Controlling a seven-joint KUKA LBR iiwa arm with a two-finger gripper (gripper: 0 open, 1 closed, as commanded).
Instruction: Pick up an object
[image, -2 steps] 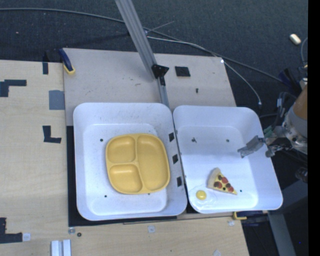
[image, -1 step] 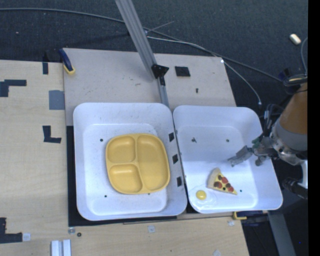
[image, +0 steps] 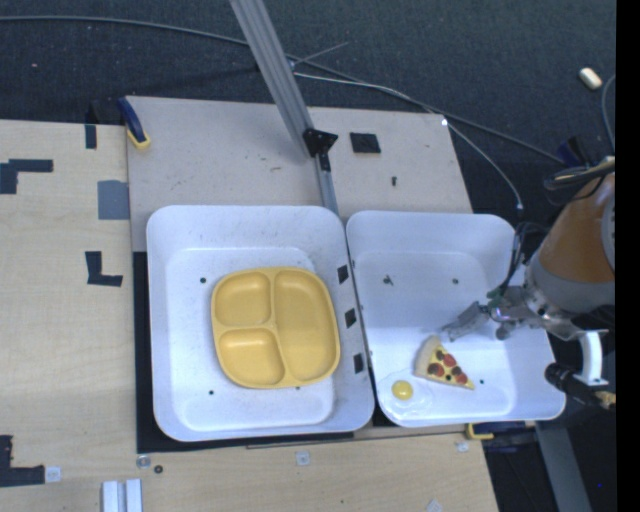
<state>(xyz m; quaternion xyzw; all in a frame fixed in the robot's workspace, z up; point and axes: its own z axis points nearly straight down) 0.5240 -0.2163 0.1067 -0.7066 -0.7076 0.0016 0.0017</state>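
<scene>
A toy pizza slice (image: 444, 364) with red toppings lies flat in the front part of the right bin (image: 420, 240). A small yellow round piece (image: 401, 390) sits just left of it, near the bin's front edge. A yellow divided plate (image: 274, 327) lies in the middle of the left bin (image: 180, 240). My gripper (image: 460, 325) reaches in from the right and hangs low over the right bin, just above and slightly right of the pizza slice's tip. Nothing shows in its grasp.
The arm's orange-banded wrist (image: 585, 240) stands over the right bin's right rim. A slanted metal pole (image: 285, 85) crosses the bench behind the bins, with cables on the dark floor. The divider between the bins bears small black marks (image: 350, 318).
</scene>
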